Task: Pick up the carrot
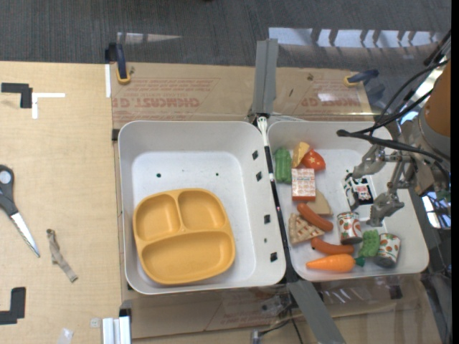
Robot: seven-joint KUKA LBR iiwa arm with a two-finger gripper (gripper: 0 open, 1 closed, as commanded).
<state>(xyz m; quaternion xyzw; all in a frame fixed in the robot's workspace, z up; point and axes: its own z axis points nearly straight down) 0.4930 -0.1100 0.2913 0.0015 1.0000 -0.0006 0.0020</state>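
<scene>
Camera view, as I read it from my desk: carrot (332, 264), orange with a green top, lying at the near edge of the right bin (419, 264), long axis running roughly three-to-nine o'clock with the leafy end toward three, a sausage (331, 248) just beside it at twelve. Gripper (374, 186): fingers spread apart, nothing between them, poised above the bin's right half. I judge the carrot to lie at about seven o'clock from it, well apart.
</scene>
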